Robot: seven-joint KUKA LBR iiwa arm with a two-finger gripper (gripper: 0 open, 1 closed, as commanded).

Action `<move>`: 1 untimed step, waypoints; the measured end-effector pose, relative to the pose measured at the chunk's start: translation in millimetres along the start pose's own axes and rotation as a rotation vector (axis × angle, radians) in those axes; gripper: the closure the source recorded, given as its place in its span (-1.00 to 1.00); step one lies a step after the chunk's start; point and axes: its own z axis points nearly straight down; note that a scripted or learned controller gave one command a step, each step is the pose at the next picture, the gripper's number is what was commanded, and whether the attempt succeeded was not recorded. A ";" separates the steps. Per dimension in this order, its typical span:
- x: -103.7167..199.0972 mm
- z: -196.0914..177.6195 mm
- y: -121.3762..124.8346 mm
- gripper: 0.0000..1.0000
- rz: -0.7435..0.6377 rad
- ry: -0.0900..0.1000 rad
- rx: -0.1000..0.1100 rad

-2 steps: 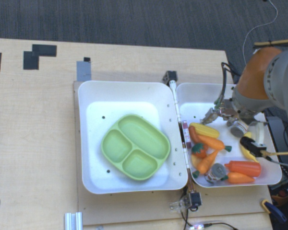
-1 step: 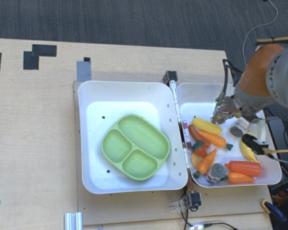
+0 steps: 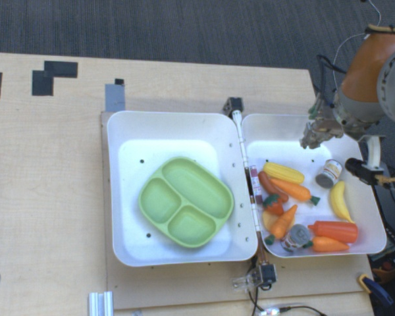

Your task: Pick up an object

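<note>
Right bin (image 3: 375, 242): pincer (image 3: 314, 137) above back edge, corn cob (image 3: 284, 173) nearby.

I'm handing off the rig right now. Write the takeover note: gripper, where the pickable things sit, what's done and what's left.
Gripper: over the upper part of the right white bin, nothing visibly held; finger state unclear.
Right bin holds the yellow corn cob, yellow banana, small grey can, orange carrots and other toy food.
Left white bin holds the green divided plate.
Done: no pick visible.
Left: descend, grasp one object, lift.
</note>
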 end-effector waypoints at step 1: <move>-50.7 -14.3 27.2 1.00 0.001 -0.001 -0.001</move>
